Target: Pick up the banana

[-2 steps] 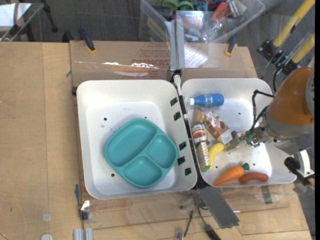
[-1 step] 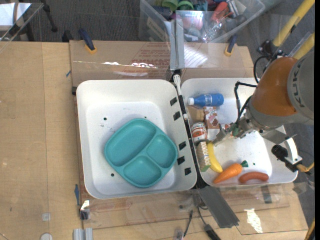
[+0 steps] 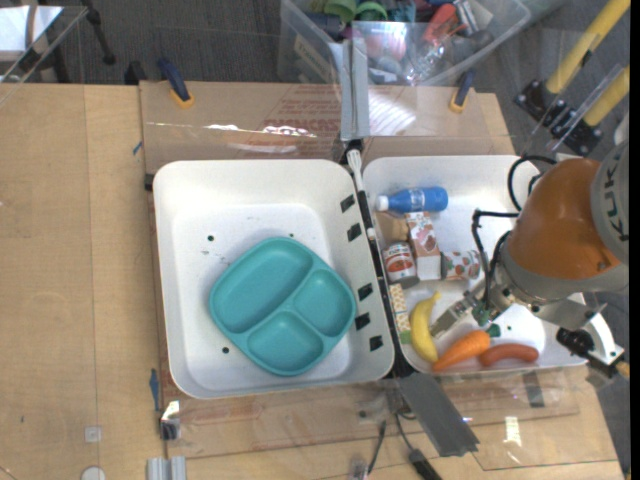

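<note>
On your left, the teal divided plate (image 3: 283, 306) lies in the left bin (image 3: 190, 193). In the right bin (image 3: 470, 168) the banana (image 3: 423, 328) lies near the front left corner, yellow and curved, just beside a carrot (image 3: 463, 349). The gripper (image 3: 478, 308) hangs close to the banana's right; you cannot tell how its jaws stand, and nothing visible sits between them. A blue-capped bottle (image 3: 413, 201) lies behind.

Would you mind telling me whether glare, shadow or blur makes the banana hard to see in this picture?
Camera view: lighting is even and soft; the banana reads clearly yellow against the white right bin. Glare falls on the clear plastic tub behind the bins. The gripper is small and slightly soft, so fine detail there is lost.
</note>
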### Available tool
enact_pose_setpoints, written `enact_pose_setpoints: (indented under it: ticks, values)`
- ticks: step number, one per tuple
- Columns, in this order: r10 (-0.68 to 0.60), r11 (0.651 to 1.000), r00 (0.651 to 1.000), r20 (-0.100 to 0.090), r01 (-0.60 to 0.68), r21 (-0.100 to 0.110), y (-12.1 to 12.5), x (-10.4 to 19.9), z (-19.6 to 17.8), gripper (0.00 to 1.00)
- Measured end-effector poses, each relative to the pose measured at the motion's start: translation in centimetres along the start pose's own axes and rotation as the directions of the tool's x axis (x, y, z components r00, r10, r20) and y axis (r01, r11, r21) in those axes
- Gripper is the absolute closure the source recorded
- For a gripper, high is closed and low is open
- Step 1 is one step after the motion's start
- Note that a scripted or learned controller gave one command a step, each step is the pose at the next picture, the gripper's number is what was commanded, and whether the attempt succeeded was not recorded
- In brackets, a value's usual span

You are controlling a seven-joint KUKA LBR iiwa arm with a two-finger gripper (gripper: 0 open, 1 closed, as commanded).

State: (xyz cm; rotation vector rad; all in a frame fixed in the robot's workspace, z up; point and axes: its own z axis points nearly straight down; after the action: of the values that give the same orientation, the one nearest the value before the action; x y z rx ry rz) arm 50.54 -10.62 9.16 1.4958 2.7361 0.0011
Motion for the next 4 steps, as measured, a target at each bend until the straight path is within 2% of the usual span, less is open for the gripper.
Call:
enact_pose_setpoints:
  ticks: [1, 2, 3, 4]
  values:
    - [0.108, 0.994, 0.994, 0.000, -0.108, -0.002, -1.7, 1.1, 0.0, 0.00]
    - [0.002, 1.000, 1.000, 0.000, -0.002, 0.001, -1.7, 1.1, 0.0, 0.00]
    - [0.117, 0.993, 0.993, -0.010, -0.117, 0.008, -0.6, 0.9, 0.1, 0.00]
    - [0.266, 0.964, 0.964, -0.009, -0.266, 0.000, -1.3, 1.7, 0.1, 0.00]
